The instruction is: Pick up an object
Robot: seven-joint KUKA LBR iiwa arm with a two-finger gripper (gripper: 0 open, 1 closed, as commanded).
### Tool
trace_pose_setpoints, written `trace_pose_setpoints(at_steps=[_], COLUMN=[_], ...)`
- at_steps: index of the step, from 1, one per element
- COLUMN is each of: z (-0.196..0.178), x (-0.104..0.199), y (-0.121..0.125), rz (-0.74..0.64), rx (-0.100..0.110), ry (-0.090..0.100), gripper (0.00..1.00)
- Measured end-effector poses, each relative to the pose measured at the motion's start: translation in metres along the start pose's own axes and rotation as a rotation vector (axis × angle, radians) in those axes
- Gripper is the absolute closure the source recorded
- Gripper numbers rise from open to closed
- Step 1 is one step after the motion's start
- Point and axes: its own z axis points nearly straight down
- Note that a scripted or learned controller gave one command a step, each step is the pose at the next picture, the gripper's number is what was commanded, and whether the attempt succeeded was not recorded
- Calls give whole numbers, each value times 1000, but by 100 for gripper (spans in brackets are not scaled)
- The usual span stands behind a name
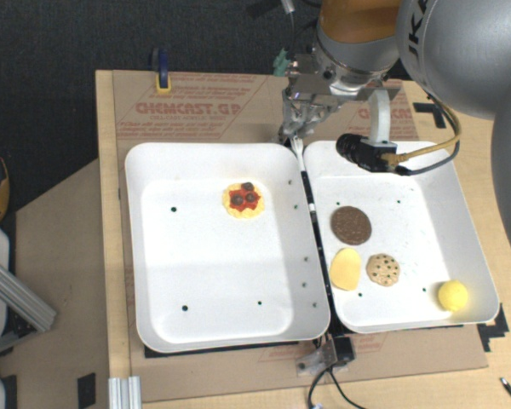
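I read this as pre-grasp: gripper [296, 135] sits high at the back of the bench, over the seam where the left bin [145, 228] and right bin [468, 228] meet, nothing between the fingers that I can see. Can't tell if it's wide or narrow (too small and dark against the backdrop).

Candidates:
- small pizza-like piece [244, 199], yellow with red topping, alone in the left bin, toward the back
- brown cookie [351, 225], right bin, near the seam
- pale yellow piece [345, 268], just below it
- chip cookie [382, 269], just beside the yellow piece
- yellow ball [452, 296], front right corner

My guess for the next move: pick one target, translate forward over it, then descend. The pizza piece is the easiest call since it's well apart from everything; the right-bin trio sits close together.

Writing: board [196, 100] under the bins reads "CHEMCAST G.P" in red, with smaller lines I can't make out.
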Motion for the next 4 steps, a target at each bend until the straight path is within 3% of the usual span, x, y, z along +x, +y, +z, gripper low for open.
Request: trace_pose_setpoints(at_steps=[1,2,3,4], z=[-142,20,82,-115], x=[27,42,117,122], y=[4,2,-12,-14], rz=[-6,-3,-10,-5], rx=[-35,-2,-9,-40], ry=[6,0,3,10], gripper=[100,100,100,100])
